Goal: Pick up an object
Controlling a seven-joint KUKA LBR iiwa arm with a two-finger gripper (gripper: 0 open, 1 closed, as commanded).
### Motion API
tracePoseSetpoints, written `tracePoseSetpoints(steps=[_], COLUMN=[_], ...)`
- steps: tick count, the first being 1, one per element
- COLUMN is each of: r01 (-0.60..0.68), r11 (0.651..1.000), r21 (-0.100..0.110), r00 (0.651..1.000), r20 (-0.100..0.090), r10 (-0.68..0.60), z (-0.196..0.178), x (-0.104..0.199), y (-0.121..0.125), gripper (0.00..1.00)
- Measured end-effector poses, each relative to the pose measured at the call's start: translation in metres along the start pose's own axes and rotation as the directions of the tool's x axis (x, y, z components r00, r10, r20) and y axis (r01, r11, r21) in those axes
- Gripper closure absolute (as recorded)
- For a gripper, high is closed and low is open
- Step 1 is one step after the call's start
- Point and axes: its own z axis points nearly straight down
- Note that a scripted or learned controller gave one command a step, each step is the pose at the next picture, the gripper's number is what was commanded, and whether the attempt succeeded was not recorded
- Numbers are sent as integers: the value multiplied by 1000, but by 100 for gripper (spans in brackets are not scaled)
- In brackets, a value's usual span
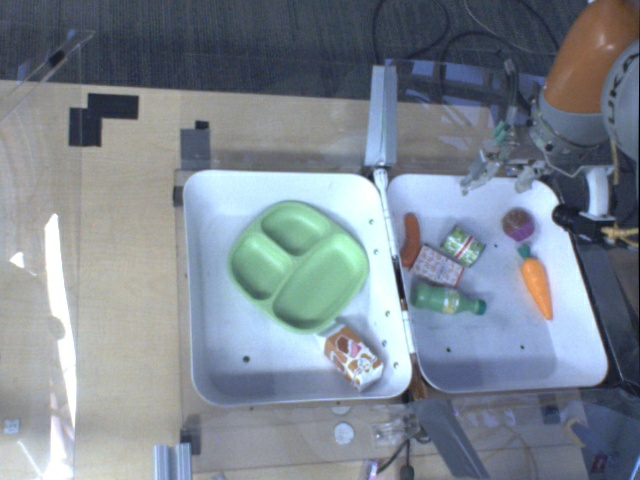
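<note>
Inside left bin (215, 368): green plate (298, 265), carton (353, 357).

Bright, even overhead light, slightly soft focus

You are seeing glare streaking the surface (50, 268) at left, while both white bins (215, 298) are showing only faint shadows.

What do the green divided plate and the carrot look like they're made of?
Green divided plate: likely molded plastic, with a smooth matte-satin surface, uniform colour and rounded compartment ridges. Carrot: probably a plastic toy, with flat uniform orange and a slight sheen, though rubber can't be ruled out.
</note>
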Motion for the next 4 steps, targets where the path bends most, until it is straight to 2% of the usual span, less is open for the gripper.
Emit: tracePoseSetpoints(steps=[1, 2, 3, 4], r01=[-91, -276, -269, -213], r11=[996, 961, 963, 977], r21=[3, 0, -7, 0], r00=[996, 961, 963, 977], r20=[-1, -3, 0, 0], r10=[91, 276, 269, 213], z=[100, 105, 92, 17], x=[-56, -54, -54, -9], y=[-87, -23, -21, -11], gripper=[0, 0, 100, 100])
